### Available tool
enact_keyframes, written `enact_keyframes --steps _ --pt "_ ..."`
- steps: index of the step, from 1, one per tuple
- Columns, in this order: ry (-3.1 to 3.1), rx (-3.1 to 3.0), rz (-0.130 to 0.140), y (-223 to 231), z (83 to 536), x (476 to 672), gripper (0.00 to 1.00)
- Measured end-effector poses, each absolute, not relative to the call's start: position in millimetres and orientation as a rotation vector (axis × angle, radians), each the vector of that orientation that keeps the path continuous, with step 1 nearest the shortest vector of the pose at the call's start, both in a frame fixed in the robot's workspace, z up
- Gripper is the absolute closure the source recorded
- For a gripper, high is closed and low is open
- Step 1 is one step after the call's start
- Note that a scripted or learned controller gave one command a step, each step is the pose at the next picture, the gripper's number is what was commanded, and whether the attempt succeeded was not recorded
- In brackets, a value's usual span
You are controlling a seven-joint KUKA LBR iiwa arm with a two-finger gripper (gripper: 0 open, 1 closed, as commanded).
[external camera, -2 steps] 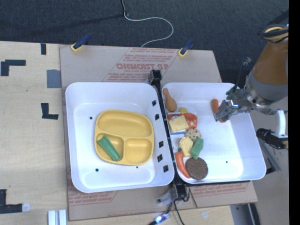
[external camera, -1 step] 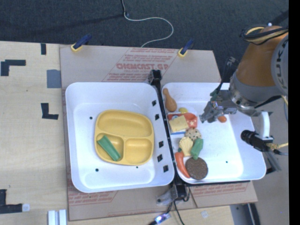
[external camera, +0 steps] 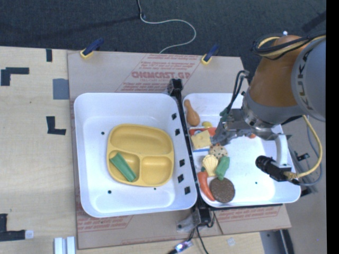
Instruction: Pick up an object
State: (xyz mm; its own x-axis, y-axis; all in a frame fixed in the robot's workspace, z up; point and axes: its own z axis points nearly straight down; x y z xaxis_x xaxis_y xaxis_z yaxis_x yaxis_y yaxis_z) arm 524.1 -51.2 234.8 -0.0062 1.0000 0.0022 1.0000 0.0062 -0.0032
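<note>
The arm point(external camera: 296, 83) is a thick, rounded body in matt grey, with a broad orange band point(external camera: 275, 78) wrapped around it just above the wrist. Dark letters run along the grey shell at the far side from the pincer point(external camera: 221, 134), cut off by the frame edge. Yellow cable point(external camera: 312, 147) loops out beside the wrist, and thin black cables arc over the orange band. Below the band sits a grey metal wrist block, and the pincer itself is dark metal. A black cylindrical part point(external camera: 271, 168) juts out just beside the wrist.
</note>
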Motion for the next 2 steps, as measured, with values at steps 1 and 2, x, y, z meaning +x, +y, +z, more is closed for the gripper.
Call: enact_keyframes --steps 1,2 --pt "-2.220 -2.219 0.005 -54.6 219.8 516.0 1.00" --pt "-2.224 -2.217 0.001 -40.4 233.6 517.1 1.00"
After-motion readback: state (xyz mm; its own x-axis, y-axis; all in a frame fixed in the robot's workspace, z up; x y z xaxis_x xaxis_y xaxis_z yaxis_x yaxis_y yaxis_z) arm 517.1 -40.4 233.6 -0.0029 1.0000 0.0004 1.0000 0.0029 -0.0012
